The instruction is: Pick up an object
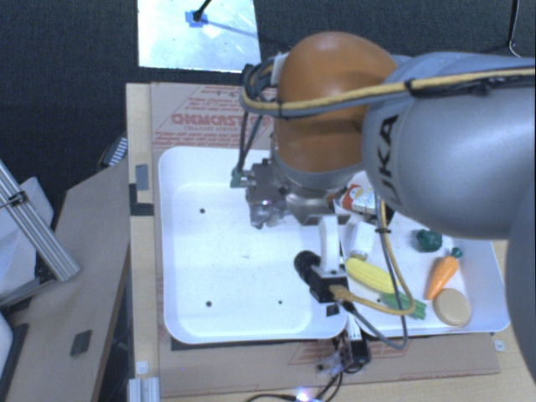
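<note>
End effector [266, 201] over view-left bin [188, 249] nr inner edge; open/shut can't tell; corn [370, 273] in other bin [487, 310].

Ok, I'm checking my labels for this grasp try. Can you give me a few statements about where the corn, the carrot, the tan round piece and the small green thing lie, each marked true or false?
1. The corn cob lies in the right bin. True.
2. The carrot lies right beside the tan round piece. True.
3. The carrot lies in the left bin. False: it lies in the right bin, near that bin's front right corner.
4. The small green thing rests on the corn cob. False: it lies apart from the cob, behind the carrot's top.
</note>
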You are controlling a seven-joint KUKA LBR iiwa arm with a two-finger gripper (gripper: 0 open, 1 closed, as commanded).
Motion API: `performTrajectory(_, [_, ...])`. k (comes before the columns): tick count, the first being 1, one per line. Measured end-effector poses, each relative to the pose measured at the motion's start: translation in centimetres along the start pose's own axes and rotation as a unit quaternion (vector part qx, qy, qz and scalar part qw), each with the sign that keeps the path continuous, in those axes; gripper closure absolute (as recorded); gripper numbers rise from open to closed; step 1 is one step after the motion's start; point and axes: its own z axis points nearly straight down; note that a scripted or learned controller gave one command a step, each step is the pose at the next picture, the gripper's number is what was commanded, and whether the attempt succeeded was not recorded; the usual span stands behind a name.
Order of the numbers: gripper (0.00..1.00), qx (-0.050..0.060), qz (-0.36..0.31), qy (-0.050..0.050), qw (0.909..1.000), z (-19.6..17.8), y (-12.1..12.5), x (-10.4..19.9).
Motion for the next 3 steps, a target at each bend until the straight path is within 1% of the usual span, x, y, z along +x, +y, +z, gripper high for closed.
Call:
performTrajectory(1, [1.0, -0.006, 0.005, 0.001, 1.0, -3.7, -2.0, -4.7])
performTrajectory(2, [1.0, -0.009, 0.007, 0.0, 0.9999, -10.8, -2.1, -11.4])
performTrajectory(3, [1.0, -0.014, 0.002, 0.003, 0.9999, -24.8, -2.2, -10.1])
